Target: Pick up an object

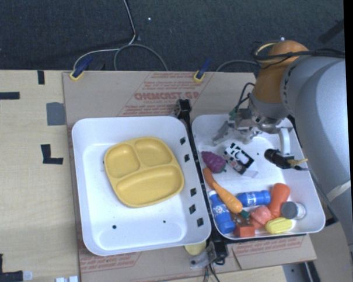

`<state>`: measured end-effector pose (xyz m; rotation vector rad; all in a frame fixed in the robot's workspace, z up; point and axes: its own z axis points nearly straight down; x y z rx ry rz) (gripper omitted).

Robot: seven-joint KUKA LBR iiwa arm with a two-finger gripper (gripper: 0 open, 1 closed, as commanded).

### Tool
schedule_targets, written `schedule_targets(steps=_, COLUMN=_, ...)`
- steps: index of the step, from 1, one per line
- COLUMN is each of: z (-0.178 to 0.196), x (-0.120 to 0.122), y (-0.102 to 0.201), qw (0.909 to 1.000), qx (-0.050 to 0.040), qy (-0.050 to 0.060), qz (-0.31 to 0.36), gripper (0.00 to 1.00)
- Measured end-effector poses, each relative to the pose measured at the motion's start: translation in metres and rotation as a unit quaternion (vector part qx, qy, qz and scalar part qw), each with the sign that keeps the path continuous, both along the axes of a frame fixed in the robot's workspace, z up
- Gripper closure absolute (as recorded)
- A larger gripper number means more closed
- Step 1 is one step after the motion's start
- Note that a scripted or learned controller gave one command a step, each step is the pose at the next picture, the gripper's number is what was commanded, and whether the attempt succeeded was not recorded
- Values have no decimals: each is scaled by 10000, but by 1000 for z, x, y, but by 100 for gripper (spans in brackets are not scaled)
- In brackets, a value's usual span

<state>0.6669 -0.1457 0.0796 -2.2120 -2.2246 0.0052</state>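
Gripper (240, 156) low in the right bin (310, 187), finger state impossible to tell, purple toy (213, 160) just to its left, heaped toys (255, 210) nearer the bin's front.

This looks like a robot lab, not a home. A big grey robot arm (321, 113) with an orange band reaches in from the right. Two white bins (90, 229) sit side by side on a sheet of brown cardboard (139, 95), held at the far edge by small clips (78, 72). The bench (27, 191) is pale wood with black marks stuck on it. Thin wires (128, 40) run over dark carpet (54, 26) at the far side. Toy food and small bottles (252, 207) are piled in the right bin.
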Motion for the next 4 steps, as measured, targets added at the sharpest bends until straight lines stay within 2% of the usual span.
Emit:
schedule_targets(steps=1, z=19, x=1, y=-3, qw=10000, qx=-11, qy=-24, qz=-13, gripper=100)
schedule_targets(steps=2, z=19, x=1, y=-3, qw=10000, qx=-13, qy=-19, qz=-14, gripper=0)
schedule_targets(steps=3, z=39, x=-43, y=-84, qw=10000, qx=-27, qy=-17, qz=-63, gripper=0)
schedule_targets(steps=4, z=53, x=-83, y=-12, qw=10000, qx=9, qy=-18, qz=-6, gripper=0)
